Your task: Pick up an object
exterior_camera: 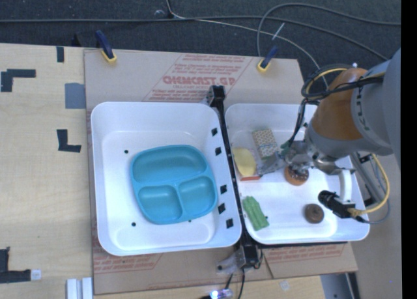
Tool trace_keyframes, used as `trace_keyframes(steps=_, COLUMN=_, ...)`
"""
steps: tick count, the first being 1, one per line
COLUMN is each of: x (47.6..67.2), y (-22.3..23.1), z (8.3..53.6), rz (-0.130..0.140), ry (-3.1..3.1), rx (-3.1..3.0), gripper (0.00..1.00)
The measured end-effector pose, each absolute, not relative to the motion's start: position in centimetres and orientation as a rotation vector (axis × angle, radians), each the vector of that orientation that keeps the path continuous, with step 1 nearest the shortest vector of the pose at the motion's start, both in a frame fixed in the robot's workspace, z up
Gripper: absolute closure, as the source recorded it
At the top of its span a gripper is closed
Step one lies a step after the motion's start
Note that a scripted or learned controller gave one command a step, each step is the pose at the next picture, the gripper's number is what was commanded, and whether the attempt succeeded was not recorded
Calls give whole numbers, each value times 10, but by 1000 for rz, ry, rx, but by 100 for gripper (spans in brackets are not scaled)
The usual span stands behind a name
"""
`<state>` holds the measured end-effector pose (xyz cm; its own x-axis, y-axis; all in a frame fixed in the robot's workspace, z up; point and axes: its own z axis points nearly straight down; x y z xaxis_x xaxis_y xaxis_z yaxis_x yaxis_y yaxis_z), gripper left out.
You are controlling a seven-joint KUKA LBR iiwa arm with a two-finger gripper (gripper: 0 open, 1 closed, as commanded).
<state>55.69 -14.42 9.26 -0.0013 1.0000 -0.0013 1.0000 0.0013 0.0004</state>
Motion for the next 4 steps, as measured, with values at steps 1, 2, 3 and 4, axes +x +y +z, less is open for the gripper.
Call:
trace_keyframes(steps=1, x=558, y=-145, z=106, rz=2, ry=2219, rx=2213, gripper=100)
trace_keyframes(steps=2, x=558, y=-148, z=149, rz=2, ry=2221, rx=2219, gripper=100)
trace_keyframes(steps=3, x=559, y=-148, z=202, rz=3, ry=2221, rx=2217, gripper=100)
trace_keyframes(steps=4, x=571, y=-87, z=205, rz=2, ry=2231, rx=2214, gripper=100)
